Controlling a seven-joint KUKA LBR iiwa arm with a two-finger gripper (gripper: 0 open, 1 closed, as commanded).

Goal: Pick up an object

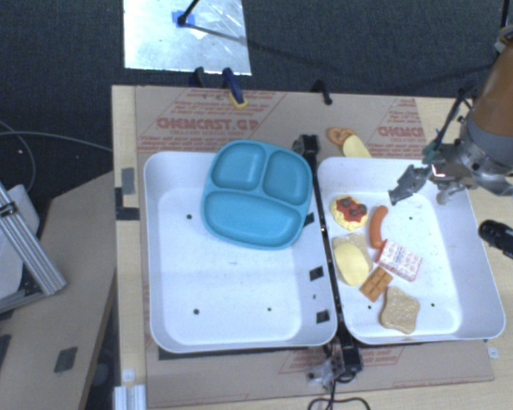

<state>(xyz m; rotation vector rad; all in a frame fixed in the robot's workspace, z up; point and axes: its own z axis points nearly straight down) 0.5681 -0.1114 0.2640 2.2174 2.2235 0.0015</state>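
The right bin [462, 254] holds several toy foods. A round pizza piece [350, 212] and a red sausage [377, 225] lie near its left wall. Below them are a pale yellow lump [352, 263], a pink and white wafer [400, 260], a brown cracker [375, 284] and a toast slice [399, 310]. My gripper [427, 188] hangs over the back of this bin, up and to the right of the sausage. Its fingers are spread open with nothing between them.
A blue divided plate [258, 192] lies at the back of the left bin [179, 297], against the wall between the bins. A yellow piece [356, 147] and a small brown cookie [338, 135] lie on the cardboard behind the right bin.
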